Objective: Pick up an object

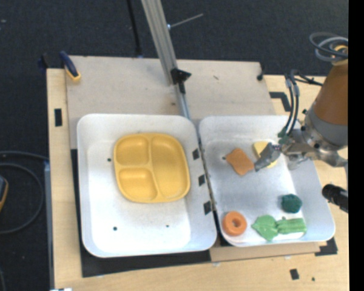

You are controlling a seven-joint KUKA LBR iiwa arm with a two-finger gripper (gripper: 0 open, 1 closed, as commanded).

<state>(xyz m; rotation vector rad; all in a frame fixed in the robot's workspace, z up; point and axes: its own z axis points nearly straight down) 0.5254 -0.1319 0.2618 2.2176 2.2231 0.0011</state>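
Tan-orange block [238,161], soft-edged and roughly rectangular, lies flat in the upper middle of the right bin [308,180], its long axis running on a slant from upper left to lower right in the camera view, the lower end pointing toward the hand [267,157]. Hand: grey, hung below the orange-banded arm [333,102], poised just beside the block's right edge and in front of a yellow piece [260,147]; whether it is open or closed cannot be told from this angle, and nothing is seen held in it. Other contents of the right bin: dark green ball [291,203], light green toy [279,227] lying lengthwise along the near wall, orange ring [234,223] at the near left corner. Left bin [91,193]: yellow divided tray [151,166], well apart from the work. Step in hand, as judged: closing in on a first grasp, most likely the block or the yellow piece. Handling note: the hand would do best to centre over the block, bridge its short width across the long axis, and descend straight, keeping clear of the yellow piece so the two are not pinched together or nudged aside.
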